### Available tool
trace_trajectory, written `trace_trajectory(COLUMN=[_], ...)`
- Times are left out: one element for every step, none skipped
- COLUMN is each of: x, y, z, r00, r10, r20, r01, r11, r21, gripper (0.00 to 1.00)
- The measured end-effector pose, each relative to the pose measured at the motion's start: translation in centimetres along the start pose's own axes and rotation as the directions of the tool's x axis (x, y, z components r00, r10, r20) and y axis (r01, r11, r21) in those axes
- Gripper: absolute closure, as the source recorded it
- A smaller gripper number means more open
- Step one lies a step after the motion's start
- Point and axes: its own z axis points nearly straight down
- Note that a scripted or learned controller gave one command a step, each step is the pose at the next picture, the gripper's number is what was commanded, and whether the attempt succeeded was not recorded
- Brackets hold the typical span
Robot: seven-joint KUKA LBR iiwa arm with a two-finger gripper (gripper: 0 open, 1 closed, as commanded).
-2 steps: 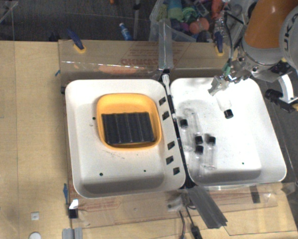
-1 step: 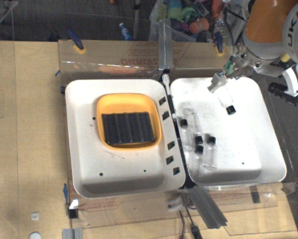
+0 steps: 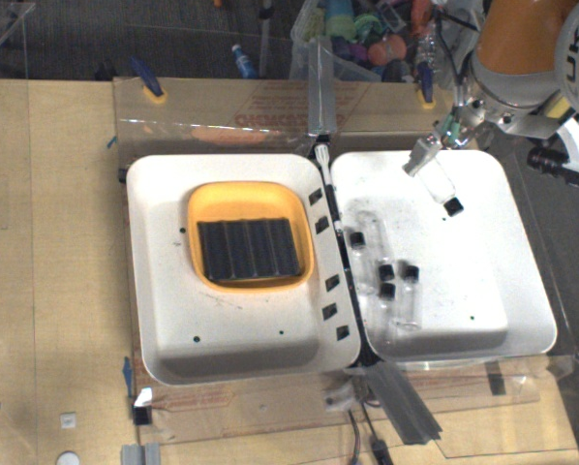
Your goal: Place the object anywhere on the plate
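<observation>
Quickly: worktop (image 3: 47, 260) carries two white bins. Left bin (image 3: 164, 337) holds an orange plate (image 3: 248, 200) at its centre, with a dark ribbed object (image 3: 249, 250) lying on it, covering the plate's 6 o'clock half. Right bin (image 3: 483, 289) has clear blocks with black caps (image 3: 394, 277) toward 8 o'clock, by the divider. Farther back, at the right bin's 12 o'clock rim, the claw (image 3: 433, 155) hangs off the arm (image 3: 522, 27); claw state: cannot tell. A small black piece (image 3: 452, 205) sits just below it.
</observation>
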Motion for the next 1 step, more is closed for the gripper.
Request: trace_trajectory(x=[-0.22], y=[-0.15], z=[-2.33], r00=[0.995], r10=[-0.096], r20=[0.000], r01=[0.096], r11=[0.995], r21=[0.000], gripper=[1.00])
